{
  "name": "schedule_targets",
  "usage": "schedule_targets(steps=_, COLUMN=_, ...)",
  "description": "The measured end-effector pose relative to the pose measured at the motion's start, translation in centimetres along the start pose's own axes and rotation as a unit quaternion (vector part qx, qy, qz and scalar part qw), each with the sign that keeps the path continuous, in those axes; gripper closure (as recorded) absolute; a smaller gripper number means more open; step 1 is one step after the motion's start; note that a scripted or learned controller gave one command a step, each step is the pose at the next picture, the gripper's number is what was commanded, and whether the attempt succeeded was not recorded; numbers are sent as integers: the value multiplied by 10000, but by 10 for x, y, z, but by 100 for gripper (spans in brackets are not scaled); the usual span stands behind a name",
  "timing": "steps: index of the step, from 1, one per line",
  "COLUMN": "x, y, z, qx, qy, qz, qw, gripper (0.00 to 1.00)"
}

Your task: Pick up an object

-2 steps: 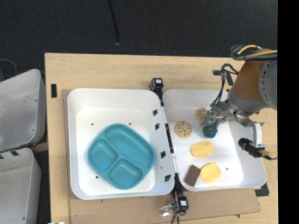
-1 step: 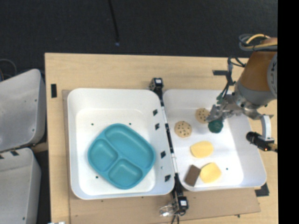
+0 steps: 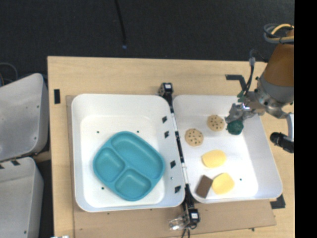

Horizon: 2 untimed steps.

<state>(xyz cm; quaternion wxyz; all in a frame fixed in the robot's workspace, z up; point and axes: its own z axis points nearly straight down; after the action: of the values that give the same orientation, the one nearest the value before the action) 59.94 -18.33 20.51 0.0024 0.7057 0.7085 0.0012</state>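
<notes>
The right bin (image 3: 257,177) holds two chocolate-chip cookies (image 3: 194,137) (image 3: 215,122), two yellow pieces (image 3: 214,158) (image 3: 223,183) and a brown block (image 3: 204,186) at its front. A small dark green object (image 3: 235,128) lies near the bin's far right side. My gripper (image 3: 237,117) comes in from the right and sits directly over the green object, touching or nearly touching its top. The gripper's body hides whether the green object is gripped.
The left bin (image 3: 84,113) holds a teal divided plate (image 3: 129,165). A divider with black clips (image 3: 173,133) separates the bins. The arm's grey wrist and orange band (image 3: 280,73) hang over the right bin's far right corner.
</notes>
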Motion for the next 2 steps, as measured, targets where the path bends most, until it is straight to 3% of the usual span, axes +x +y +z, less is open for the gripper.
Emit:
schedule_targets(steps=1, x=-2, y=1, z=-28, qx=4, qy=0, qz=11, qw=10000, gripper=100)
schedule_targets(steps=2, x=58, y=4, z=-33, qx=19, qy=14, qz=-15, qw=10000, gripper=100)
